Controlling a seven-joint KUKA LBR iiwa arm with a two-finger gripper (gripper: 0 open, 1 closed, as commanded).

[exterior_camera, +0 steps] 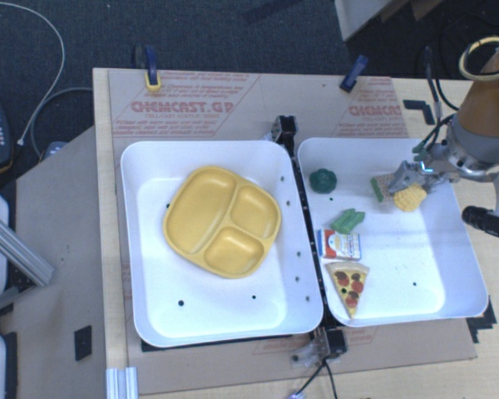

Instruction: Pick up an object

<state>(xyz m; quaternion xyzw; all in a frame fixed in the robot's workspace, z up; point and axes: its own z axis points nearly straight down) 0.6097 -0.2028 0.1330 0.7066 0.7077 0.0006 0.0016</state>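
Observation:
My gripper [406,179] hangs low over the back of the right bin [449,298], reaching in from the right. Directly beneath and touching it in the view lies a yellow corn toy [411,198], with a small green block [377,189] at its left. Further left sits a dark green round toy [323,179]. Toward the bin's left wall lie a light green leafy toy [348,220], a red and white carton [339,244] and a pizza slice [348,285]. Whether anything is held is hidden by the wrist.
The left bin [150,306] holds a yellow divided plate [223,221]. A black clamp [284,127] sits at the back between the bins. Cables run behind the arm at the right.

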